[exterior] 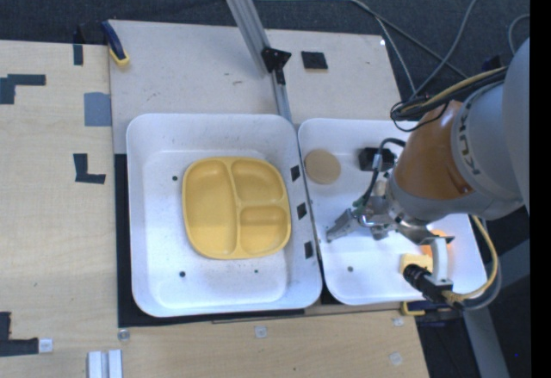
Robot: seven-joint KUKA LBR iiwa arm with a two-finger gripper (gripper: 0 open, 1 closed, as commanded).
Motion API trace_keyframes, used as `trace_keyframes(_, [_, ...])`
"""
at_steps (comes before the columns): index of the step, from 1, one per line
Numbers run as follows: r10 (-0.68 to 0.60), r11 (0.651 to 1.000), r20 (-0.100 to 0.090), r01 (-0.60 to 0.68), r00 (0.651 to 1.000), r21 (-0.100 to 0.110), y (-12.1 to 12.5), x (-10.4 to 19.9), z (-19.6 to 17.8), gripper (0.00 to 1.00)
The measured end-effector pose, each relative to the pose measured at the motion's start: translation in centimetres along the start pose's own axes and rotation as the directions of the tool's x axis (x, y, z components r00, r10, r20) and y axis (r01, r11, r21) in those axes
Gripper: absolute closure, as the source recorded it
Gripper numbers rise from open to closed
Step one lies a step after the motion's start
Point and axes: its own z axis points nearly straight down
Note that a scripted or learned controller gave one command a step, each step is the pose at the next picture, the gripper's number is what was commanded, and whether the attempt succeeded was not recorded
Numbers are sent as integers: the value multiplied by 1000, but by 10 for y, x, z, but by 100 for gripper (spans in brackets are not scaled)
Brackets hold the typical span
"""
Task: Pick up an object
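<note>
I see two bins side by side. In the left bin (pixel 155 195) lies a divided plate (pixel 236 207), about in the middle. In the right bin (pixel 362 277) a round disc (pixel 323 167) lies near the far-left corner, and the gripper (pixel 344 226) is just in front of the disc.

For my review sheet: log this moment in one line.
hand over right white bin | round tan disc untouched | yellow divided plastic tray in left bin
</note>
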Motion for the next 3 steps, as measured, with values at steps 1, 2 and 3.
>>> trace_keyframes(1, [-1,1000,-1,1,1000,-4,2,1,-12,100])
trace_keyframes(2, [-1,1000,0,1,1000,-2,1,0,-75,100])
trace_keyframes(3, [-1,1000,0,1,1000,-3,10,-2,-121,100])
